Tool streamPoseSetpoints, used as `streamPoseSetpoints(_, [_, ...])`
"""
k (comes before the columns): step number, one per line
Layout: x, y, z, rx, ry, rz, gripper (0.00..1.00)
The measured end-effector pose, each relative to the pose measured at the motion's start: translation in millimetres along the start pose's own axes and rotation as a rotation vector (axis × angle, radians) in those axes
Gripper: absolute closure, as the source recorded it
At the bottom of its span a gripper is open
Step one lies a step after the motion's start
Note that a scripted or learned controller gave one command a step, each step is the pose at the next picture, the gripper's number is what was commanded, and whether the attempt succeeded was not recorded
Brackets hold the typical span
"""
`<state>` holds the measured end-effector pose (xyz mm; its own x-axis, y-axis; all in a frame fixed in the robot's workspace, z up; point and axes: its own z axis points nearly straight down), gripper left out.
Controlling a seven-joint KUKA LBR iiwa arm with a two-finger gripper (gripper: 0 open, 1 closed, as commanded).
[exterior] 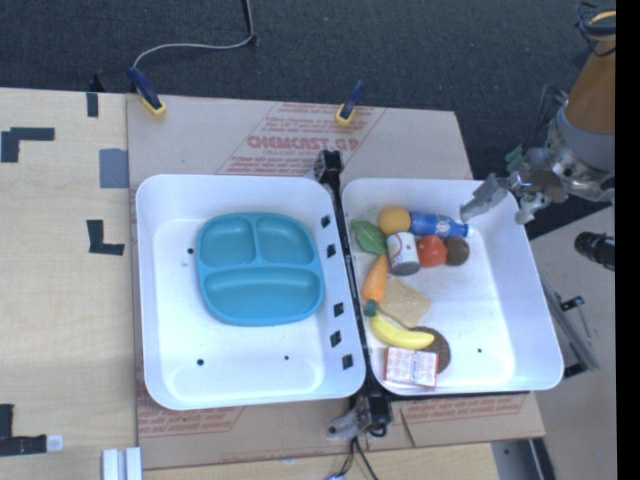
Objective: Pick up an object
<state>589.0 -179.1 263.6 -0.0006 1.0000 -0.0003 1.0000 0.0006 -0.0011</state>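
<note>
Toy food is seen heaped along the left side of the right bin [520,298]: a banana [402,333], a carrot [376,278], a small can [403,253] and a blue bottle [437,226] among the pile. The claw [505,196] is poised at that bin's upper right rim, with fingers spread and nothing held between them. A blue divided plate [260,268] is set in the left bin [165,298]. No object is lifted yet; the whole pick is judged outstanding.
</note>
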Motion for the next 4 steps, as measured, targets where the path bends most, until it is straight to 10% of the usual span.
streamPoseSetpoints(1, [67, 57, 150, 0.004, 0.002, -0.001, 0.00])
streamPoseSetpoints(2, [3, -6, 166, 0.002, -0.001, 0.002, 0.00])
streamPoseSetpoints(3, [55, 65, 179, 0.024, 0.006, 0.001, 0.00])
streamPoseSetpoints(4, [54, 71, 171, 0.036, 0.006, 0.006, 0.00])
